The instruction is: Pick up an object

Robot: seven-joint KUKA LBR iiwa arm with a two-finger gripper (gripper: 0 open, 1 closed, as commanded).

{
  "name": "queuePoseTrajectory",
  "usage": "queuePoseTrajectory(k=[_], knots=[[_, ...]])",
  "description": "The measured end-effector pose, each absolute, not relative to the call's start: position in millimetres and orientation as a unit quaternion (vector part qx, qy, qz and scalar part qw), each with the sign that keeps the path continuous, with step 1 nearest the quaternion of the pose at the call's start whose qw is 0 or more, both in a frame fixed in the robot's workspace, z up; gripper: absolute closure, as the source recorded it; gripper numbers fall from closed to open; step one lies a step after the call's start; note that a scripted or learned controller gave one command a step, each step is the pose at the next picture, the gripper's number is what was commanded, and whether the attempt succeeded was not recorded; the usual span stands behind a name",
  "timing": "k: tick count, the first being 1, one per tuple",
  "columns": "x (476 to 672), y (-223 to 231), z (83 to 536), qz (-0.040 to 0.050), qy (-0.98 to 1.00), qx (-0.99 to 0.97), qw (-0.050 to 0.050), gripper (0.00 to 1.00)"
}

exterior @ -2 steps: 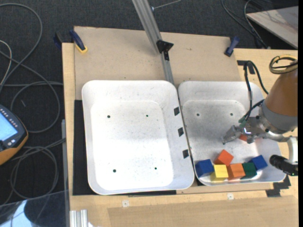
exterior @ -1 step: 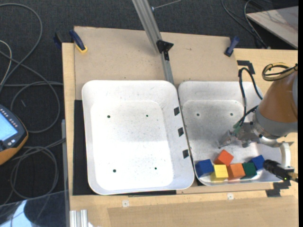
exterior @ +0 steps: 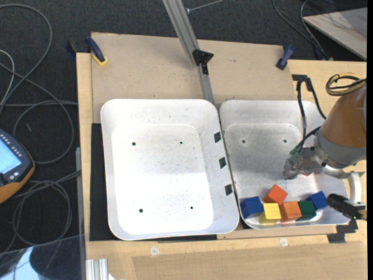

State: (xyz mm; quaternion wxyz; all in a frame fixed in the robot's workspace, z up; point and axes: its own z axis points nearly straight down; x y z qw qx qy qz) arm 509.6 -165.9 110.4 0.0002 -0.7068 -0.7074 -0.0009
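Several small blocks lie along the front edge of the right bin (exterior: 262, 127): a blue block (exterior: 251, 206), a yellow block (exterior: 271, 212), an orange block (exterior: 277, 193) tilted on a corner, another orange block (exterior: 289, 211), a green block (exterior: 307, 208) and a second blue block (exterior: 318, 200). My gripper (exterior: 295, 167) hangs over the right bin's right side, just above and to the right of the tilted orange block. I see nothing between its fingers.
The left bin (exterior: 160, 168) lies beside the right one, with black clips (exterior: 221, 162) along the shared rim. A metal pole (exterior: 183, 25) slants across the back of the bench. Cables (exterior: 303, 107) run down to the wrist.
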Motion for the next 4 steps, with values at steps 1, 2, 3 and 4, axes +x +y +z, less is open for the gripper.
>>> queuePoseTrajectory(k=[1, 2, 3, 4], knots=[[517.7, -162, 172, -0.002, -0.708, -0.706, -0.004, 1.0], [527.6, -159, 220, -0.0018, -0.708, -0.706, -0.003, 1.0], [529.3, -159, 273, -0.0019, -0.708, -0.706, -0.004, 1.0], [521.9, -107, 264, -0.0007, -0.709, -0.705, 0.002, 1.0]])
